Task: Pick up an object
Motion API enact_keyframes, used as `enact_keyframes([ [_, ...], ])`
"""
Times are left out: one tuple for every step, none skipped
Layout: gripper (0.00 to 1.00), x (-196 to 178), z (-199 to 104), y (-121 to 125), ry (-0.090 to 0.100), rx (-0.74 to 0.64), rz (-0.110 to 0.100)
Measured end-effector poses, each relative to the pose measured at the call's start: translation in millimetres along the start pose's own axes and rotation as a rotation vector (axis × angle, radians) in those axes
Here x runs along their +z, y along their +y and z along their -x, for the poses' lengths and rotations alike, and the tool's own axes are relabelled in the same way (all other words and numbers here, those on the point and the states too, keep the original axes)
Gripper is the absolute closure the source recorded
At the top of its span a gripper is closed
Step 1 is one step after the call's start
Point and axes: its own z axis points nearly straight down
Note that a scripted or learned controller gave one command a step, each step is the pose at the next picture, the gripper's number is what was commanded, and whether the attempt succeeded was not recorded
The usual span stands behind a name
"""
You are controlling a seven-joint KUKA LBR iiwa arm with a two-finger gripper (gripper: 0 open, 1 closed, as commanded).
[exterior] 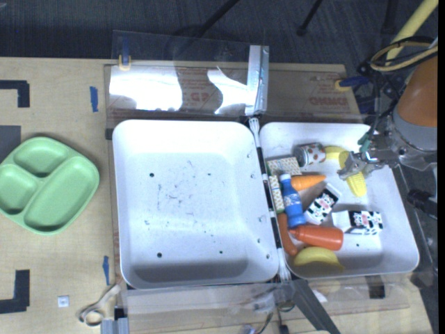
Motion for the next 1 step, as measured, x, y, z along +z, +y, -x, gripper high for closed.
enact_keyframes([
  [1.00, -46.2, -49.1, 21.1, -0.001, -0.147, 0.001],
])
